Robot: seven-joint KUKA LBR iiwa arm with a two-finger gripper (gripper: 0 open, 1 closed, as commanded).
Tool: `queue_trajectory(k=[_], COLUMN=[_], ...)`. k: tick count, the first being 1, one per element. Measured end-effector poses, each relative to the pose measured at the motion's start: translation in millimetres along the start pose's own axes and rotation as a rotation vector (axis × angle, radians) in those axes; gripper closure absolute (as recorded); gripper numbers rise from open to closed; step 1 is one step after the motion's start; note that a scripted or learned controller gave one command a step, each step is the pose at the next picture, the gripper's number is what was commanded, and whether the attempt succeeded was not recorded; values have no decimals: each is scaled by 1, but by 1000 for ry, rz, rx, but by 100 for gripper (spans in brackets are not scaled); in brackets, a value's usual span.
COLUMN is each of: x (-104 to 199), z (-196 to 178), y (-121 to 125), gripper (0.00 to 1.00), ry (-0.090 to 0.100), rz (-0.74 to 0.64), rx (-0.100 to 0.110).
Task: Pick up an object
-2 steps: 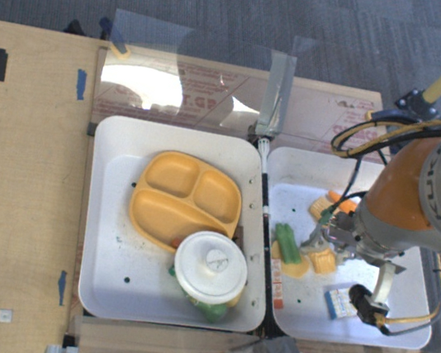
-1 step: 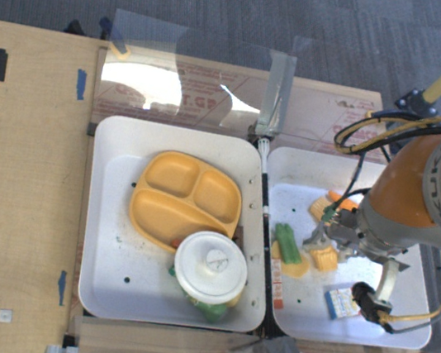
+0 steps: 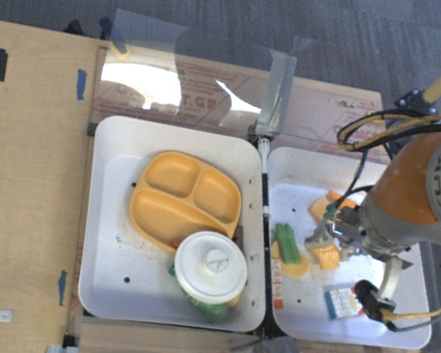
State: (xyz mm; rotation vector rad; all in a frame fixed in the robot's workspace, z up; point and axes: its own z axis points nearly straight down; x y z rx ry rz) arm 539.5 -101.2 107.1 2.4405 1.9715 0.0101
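While the gripper (image 3: 330, 236) hangs low in the right bin (image 3: 412, 333), we cannot tell how it is set; a yellow block (image 3: 325, 257) lies just under it, a green piece (image 3: 286, 242) and blue-white carton (image 3: 341, 301) nearby.

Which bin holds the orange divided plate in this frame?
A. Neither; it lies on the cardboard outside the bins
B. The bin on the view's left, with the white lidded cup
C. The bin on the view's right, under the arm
B: the orange divided plate lies in the left bin, its lower edge overlapped by the white lidded cup.
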Motion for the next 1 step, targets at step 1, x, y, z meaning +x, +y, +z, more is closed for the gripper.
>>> queue_trajectory(k=[1], x=[-41], z=[-64], y=[68], gripper=[100], ry=[-3], rz=[-137], rx=[2])
